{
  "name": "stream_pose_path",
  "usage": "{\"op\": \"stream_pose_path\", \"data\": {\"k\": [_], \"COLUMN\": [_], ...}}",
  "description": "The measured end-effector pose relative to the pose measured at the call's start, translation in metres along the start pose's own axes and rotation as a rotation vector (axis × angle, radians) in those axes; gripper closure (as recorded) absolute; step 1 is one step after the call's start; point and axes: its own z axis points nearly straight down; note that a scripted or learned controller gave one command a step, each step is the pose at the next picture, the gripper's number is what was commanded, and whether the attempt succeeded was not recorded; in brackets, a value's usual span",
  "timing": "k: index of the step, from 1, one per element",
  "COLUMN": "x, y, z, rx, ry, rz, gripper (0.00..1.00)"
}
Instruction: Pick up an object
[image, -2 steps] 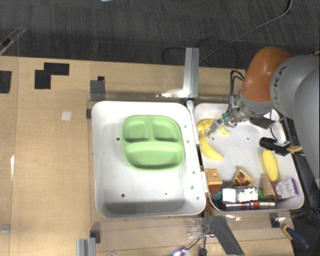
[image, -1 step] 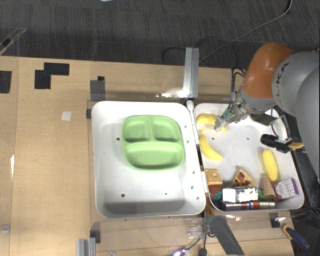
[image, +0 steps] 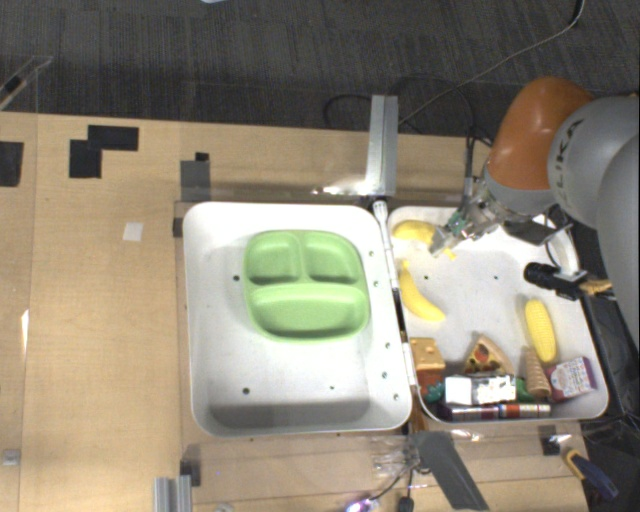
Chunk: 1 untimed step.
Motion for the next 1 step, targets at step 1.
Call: {"op": "stream_pose_path", "data": {"k": [1], "x": [0.0423], "y": [0.0238], "z": [-0.0711], "rx": [0.019], "ry": [0.005], "rz": [0.193], "gripper": [1.0]}}
